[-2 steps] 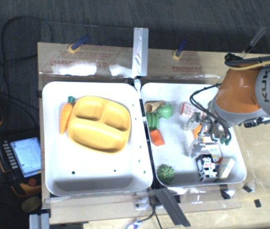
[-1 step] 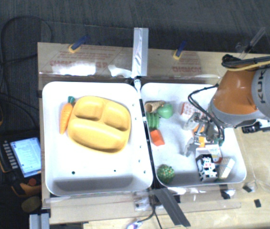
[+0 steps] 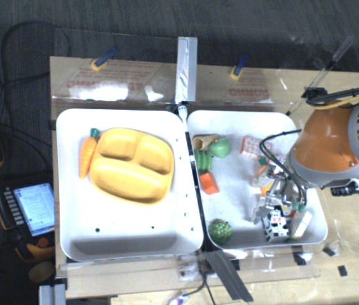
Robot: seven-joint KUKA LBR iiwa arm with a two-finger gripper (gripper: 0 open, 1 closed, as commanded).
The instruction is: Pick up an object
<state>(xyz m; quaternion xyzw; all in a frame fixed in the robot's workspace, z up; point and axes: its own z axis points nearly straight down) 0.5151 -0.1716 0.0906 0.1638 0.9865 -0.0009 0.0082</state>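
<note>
My gripper (image 3: 273,216) hangs low over the front right part of the right bin (image 3: 243,121), just above a small black and white object (image 3: 277,225). Whether anything sits between its parts is hidden by the wrist and cables. A green ball-like toy (image 3: 220,230) lies at the bin's front left. An orange block (image 3: 209,183) and a green toy (image 3: 218,149) lie along its left side. A red and white packet (image 3: 250,146) rests near the back, left of the arm.
The left bin (image 3: 71,234) holds a large yellow divided tray (image 3: 132,164) and a toy carrot (image 3: 88,155) beside it. The orange-banded arm (image 3: 325,146) covers the right bin's right side. A metal divider (image 3: 187,68) stands behind the bins.
</note>
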